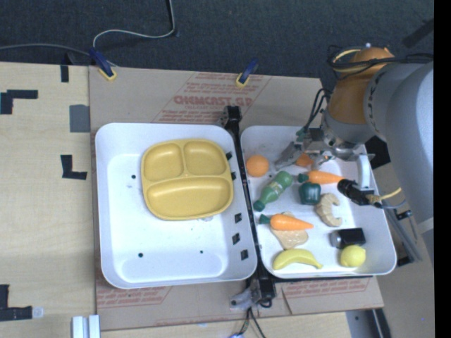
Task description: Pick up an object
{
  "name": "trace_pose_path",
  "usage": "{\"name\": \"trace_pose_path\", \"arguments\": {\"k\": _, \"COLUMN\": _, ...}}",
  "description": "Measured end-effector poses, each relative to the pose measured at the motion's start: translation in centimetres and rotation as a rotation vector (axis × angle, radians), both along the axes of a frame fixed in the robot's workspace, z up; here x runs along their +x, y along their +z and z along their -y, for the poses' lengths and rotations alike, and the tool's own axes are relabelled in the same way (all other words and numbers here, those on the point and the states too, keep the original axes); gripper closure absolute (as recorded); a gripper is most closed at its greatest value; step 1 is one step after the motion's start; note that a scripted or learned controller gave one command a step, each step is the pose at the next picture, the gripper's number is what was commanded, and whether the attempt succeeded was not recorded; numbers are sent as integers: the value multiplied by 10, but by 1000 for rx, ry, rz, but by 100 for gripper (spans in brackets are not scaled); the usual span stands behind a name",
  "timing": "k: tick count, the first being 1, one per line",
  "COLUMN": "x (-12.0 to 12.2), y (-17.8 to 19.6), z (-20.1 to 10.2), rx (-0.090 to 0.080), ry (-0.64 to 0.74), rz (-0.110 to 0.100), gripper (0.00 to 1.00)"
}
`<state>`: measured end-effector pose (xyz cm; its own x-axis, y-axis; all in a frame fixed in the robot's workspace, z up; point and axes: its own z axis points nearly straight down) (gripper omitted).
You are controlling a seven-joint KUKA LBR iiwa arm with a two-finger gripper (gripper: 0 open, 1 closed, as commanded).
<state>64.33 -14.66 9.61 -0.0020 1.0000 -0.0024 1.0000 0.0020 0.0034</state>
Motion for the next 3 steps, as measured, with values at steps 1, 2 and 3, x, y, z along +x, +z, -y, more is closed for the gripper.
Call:
{"name": "trace_pose_path", "arguments": {"k": 1, "x": 0, "y": 9, "z": 0, "rx": 1, "ry": 0, "rz": -1, "gripper": 100}}
{"name": "trace_pose_path", "arguments": {"k": 2, "x": 0, "y": 9, "z": 0, "rx": 1, "ry": 0, "rz": -1, "gripper": 0}}
{"name": "trace_pose_path", "arguments": {"k": 3, "x": 0, "y": 19, "z": -1, "rx": 1, "ry": 0, "rz": -2, "gripper": 100}}
